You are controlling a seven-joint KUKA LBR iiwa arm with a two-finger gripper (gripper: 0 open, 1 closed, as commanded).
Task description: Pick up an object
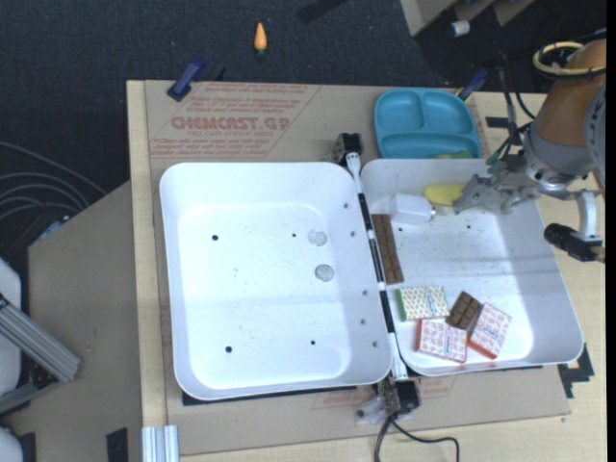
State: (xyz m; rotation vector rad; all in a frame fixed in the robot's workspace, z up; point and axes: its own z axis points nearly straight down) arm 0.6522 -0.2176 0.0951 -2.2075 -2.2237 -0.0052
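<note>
Pincer (474, 196), grip state impossible to tell, hovers in the right bin (539, 287) beside a small, rounded yellow object (443, 194) at its nine o'clock.

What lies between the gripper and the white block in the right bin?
In the camera view, a yellow object lies between the gripper and the white block, on the right bin's floor.
</note>
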